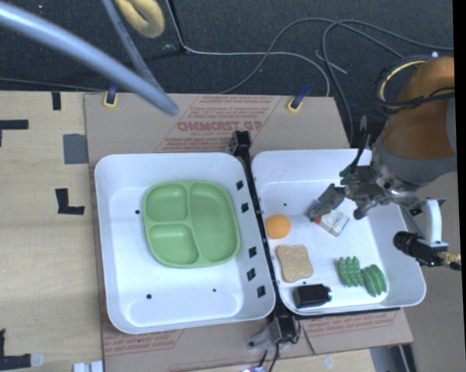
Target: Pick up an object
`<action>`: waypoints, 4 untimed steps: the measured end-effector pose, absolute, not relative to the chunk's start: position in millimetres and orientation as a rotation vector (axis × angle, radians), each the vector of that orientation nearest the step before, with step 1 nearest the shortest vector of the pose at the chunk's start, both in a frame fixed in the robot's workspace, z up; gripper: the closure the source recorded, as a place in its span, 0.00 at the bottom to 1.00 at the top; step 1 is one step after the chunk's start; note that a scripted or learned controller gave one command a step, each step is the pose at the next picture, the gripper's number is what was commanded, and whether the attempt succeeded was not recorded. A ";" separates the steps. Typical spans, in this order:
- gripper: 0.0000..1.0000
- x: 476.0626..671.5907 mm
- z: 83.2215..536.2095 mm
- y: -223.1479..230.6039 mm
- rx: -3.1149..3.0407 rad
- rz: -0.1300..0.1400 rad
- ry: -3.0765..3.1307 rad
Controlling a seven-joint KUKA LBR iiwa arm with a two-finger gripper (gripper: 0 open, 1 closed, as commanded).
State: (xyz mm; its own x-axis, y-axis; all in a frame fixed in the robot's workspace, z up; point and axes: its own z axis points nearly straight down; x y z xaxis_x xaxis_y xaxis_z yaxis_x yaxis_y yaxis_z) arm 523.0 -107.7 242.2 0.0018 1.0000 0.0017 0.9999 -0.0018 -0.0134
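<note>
My gripper hangs low over the right bin, reaching in from the right, open with its fingers spread. A small white packet with red and blue print lies on the bin floor just under and between the fingertips; I cannot tell whether they touch it. Also in this bin are an orange ball, a slice of toast, a black block and two green ridged pieces.
The left bin holds a green divided plate. A black clip strip runs along the divide between the bins. Cables lie behind the bench. A grey bar crosses the upper left.
</note>
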 end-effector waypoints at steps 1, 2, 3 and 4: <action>0.00 525.3 248.0 -107.4 -2.219 0.002 -2.222; 0.00 528.9 189.8 -98.4 -2.216 0.008 -2.219; 0.00 531.7 140.1 -106.4 -2.218 0.008 -2.218; 0.00 531.1 87.1 -106.2 -2.221 0.004 -2.220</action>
State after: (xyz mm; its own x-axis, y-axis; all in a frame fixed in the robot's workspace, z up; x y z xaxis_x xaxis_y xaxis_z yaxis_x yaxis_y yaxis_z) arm 531.1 -106.2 87.1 0.0004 1.0000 -0.0006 1.0000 -0.0004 -0.0031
